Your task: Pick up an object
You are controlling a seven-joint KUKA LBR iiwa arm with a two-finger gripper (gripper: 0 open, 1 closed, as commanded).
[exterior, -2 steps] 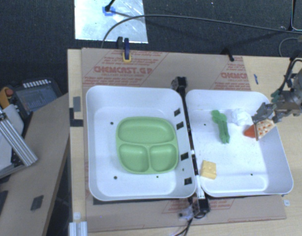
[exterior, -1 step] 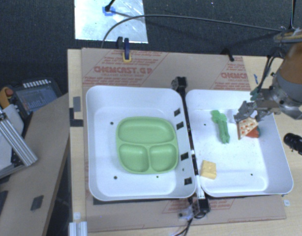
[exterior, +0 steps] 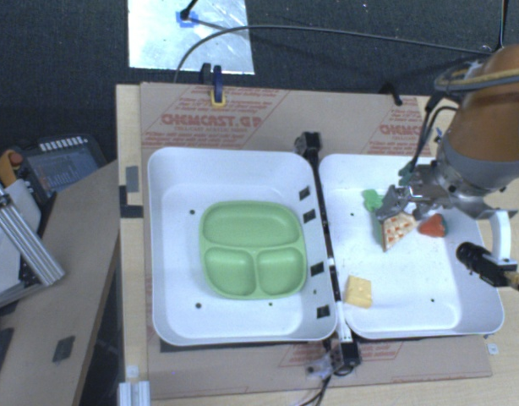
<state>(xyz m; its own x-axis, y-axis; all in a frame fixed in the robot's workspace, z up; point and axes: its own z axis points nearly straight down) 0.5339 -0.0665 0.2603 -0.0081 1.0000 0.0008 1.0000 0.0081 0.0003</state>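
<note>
The gripper (exterior: 397, 203), finger state not discernible, is seen directly above the pizza slice (exterior: 396, 229), whose long axis is tilted toward lower left.

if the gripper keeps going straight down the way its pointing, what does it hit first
Most likely the pizza-slice toy, which lies right under the gripper in the right bin. The green piece sits just beside it; depth is unclear from this slant.
</note>
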